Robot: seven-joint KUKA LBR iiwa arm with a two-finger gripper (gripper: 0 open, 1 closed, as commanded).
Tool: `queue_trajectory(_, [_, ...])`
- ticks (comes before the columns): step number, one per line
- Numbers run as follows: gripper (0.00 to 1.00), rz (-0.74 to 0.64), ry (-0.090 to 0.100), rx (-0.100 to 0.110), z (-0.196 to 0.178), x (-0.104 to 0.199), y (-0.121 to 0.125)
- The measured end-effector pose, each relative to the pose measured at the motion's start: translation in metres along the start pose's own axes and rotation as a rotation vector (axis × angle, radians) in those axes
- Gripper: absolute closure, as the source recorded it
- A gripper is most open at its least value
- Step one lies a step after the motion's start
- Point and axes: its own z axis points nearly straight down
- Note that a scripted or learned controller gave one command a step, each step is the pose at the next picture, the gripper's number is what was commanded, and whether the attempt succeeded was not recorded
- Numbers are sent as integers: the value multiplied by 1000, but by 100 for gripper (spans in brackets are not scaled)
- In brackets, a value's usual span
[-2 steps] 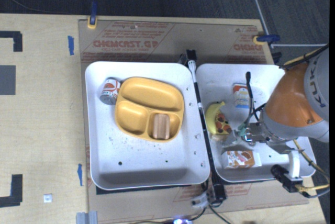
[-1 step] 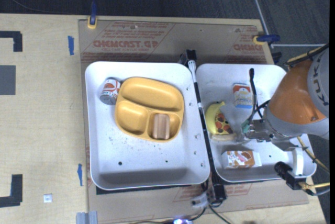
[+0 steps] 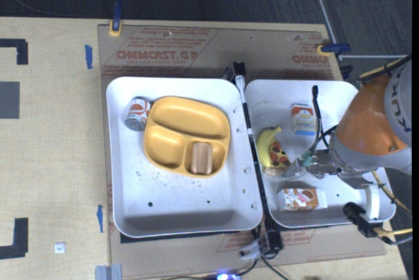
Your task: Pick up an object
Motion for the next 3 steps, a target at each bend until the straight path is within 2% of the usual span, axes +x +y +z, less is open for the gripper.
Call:
queue_trajectory(1, [0, -4, 13, 14, 11, 4, -3])
queue_trajectory(2, [100, 0, 0, 1, 0, -1, 0])
queue_trajectory(3, [0, 0, 0, 1, 0, -1, 0])
